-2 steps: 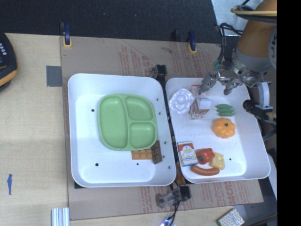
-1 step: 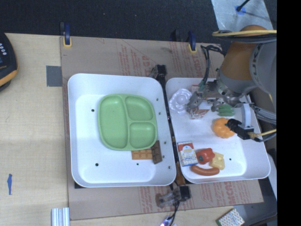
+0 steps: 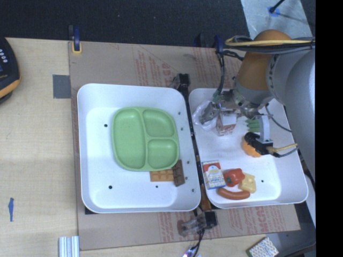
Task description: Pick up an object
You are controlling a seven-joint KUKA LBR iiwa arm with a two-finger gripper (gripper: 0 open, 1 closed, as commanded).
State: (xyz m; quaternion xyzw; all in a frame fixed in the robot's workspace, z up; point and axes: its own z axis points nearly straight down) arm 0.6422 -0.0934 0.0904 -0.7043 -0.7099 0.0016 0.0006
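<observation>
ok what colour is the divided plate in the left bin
Light green, all three compartments alike. The divided plate shows plainly in the camera view, lying in the left bin.

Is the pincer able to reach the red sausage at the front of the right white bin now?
Probably yes: the red sausage lies uncovered, with open space above, and the pincer hangs over the same bin.
</observation>
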